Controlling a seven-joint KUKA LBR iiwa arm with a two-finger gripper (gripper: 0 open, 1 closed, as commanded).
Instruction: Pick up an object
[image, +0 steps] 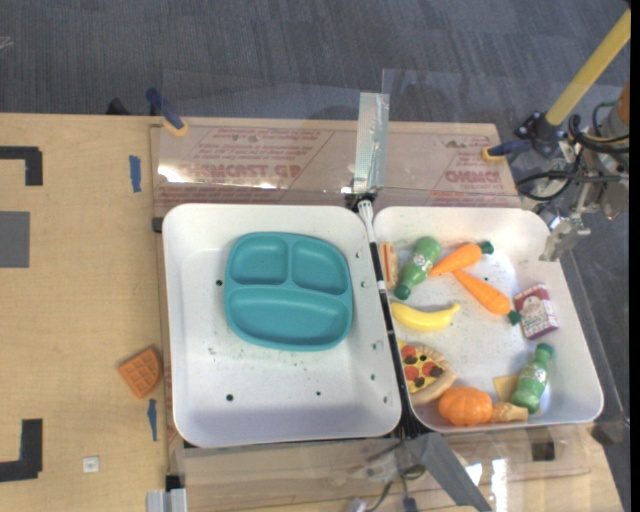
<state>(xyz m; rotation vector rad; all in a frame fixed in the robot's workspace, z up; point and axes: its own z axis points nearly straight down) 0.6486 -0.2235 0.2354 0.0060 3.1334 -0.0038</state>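
Note:
The right bin (578, 330) holds several toy foods. At its back lie a green bottle (415, 267) and two orange carrots (458, 259) (487, 295), with a yellow banana (425, 316) in the middle. A pizza slice (423, 368), an orange pumpkin (466, 405) and a second green bottle (532, 378) sit near the front. A red and white packet (537, 311) lies at the right wall. My gripper (556, 238) hangs at the bin's back right corner, above the rim and apart from every object, with cables behind it.
The left bin (190, 380) bears a teal divided plate (290, 290). A small waffle toy (140, 371) lies on the wooden bench left of the bins. A clear divider post (371, 140) stands behind the seam between the bins. A yellow pole (595, 60) slants at the top right.

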